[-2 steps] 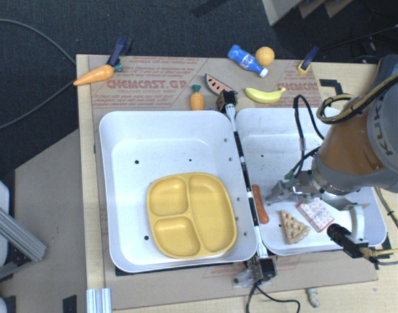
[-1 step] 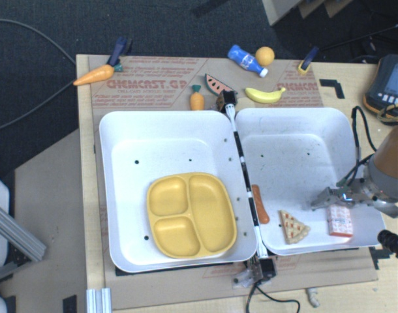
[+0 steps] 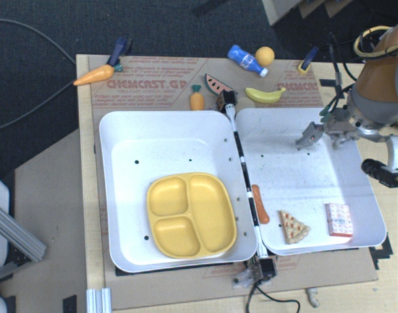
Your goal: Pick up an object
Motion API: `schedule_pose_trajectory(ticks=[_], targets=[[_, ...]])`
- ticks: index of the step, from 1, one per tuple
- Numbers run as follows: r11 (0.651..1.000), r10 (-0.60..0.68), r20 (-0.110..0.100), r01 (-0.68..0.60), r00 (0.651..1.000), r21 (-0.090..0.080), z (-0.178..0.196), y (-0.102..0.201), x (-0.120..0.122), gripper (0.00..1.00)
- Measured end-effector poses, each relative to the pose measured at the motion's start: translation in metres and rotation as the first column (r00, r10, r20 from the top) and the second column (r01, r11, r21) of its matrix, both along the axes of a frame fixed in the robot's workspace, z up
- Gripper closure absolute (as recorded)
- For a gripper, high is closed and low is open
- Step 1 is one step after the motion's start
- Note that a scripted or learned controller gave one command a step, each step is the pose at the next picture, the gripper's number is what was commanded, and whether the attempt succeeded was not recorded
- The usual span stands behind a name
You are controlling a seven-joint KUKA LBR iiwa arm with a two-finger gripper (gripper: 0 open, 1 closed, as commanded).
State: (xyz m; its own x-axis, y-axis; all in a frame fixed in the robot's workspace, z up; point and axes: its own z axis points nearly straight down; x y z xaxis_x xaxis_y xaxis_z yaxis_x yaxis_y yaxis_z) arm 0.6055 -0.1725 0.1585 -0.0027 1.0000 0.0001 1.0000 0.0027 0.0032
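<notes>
On the worktop [image 3: 153, 83], the left bin [image 3: 121, 149] carries a yellow 3-compartment tray [image 3: 190, 214], far to the left of the hand and well apart from it. Along the divide between the 2 bins lies a small sausage [image 3: 260, 204], below and left of the hand. In the right bin [image 3: 284, 149] a pizza slice [image 3: 293, 227] and a small red-and-white carton [image 3: 339, 219] sit near the front wall, below the hand and apart from it. The hand [image 3: 323, 135] hovers over the bin's bare far part, fingers spread apart with nothing between them. This reads as the approach step, before any grasp; the next move likely calls for travelling toward the front of the bin, centring over 1 piece and descending.
</notes>
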Motion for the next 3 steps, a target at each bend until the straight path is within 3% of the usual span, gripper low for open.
schedule_pose_trajectory(ticks=[1, 2, 3], targets=[[1.0, -0.004, -0.005, 0.004, 1.0, 0.0, -0.038, 0.028, -0.106, 0.0], [1.0, -0.003, -0.002, 0.003, 1.0, -0.002, 0.028, -0.045, -0.071, 0.0], [1.0, 0.0, -0.002, 0.0, 1.0, 0.0, -0.019, 0.006, 0.036, 0.0]])
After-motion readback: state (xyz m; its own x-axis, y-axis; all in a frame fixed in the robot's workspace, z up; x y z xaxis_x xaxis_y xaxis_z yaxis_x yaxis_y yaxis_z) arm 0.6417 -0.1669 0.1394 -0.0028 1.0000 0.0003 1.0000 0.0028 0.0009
